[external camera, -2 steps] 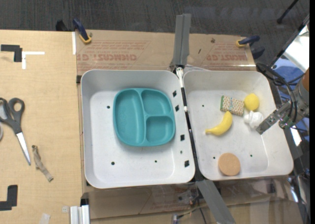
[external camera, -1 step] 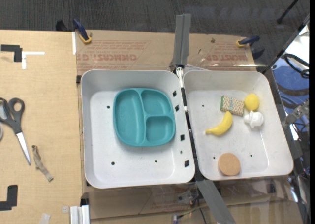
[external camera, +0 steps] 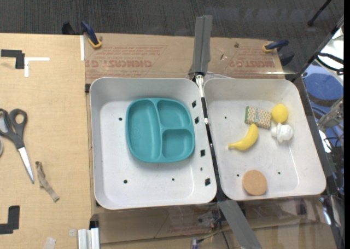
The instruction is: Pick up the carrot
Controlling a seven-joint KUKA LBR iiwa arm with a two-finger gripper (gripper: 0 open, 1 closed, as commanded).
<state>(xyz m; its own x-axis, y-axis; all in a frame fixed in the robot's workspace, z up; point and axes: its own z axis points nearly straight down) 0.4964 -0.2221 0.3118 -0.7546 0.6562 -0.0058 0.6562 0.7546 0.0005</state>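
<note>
The right white bin [external camera: 298, 174] holds a yellow banana [external camera: 245, 138] near its middle. A yellow lemon [external camera: 279, 113] lies toward the back right, with a small white lumpy object [external camera: 282, 132] just in front of it. A green-and-tan patterned block [external camera: 257, 116] lies left of the lemon. Near the front edge rests a tan round disc [external camera: 255, 182]. The left white bin [external camera: 109, 187] holds a teal divided plate [external camera: 160, 129] with three compartments.
Scissors [external camera: 16, 138] and a small strip of tape lie on the cardboard left of the bins. Clamps [external camera: 92, 35] [external camera: 275, 46] sit at the back edge. A grey bar [external camera: 202, 45] stands upright behind the seam between the bins.
</note>
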